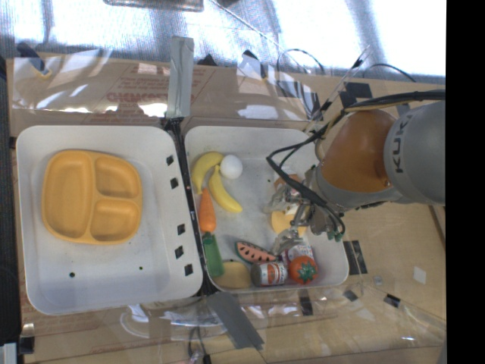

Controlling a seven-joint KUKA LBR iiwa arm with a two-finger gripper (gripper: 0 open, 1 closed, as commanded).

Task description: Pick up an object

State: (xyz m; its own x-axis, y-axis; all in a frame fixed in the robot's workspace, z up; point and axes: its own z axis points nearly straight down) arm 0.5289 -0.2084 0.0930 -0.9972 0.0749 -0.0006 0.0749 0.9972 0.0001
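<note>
The right bin [250, 136] holds several toy foods. Two yellow bananas [216, 180] lie at its upper left with a white ball [231, 167] against them. An orange carrot [207, 211] and a green vegetable [213, 255] lie along the left wall. A watermelon slice [255, 251], a can [269, 274], a red tomato [302, 269] and a pale yellow piece [234, 276] crowd the near edge. My gripper [294, 217] hangs low over the bin's right side, above a yellow piece [280, 221] that it partly hides.
The left bin [45, 279] carries a yellow divided plate [91, 196]. Black cables [292, 154] loop from the wrist over the right bin. A taped divider [179, 165] separates the bins, and brown cardboard surrounds them.
</note>
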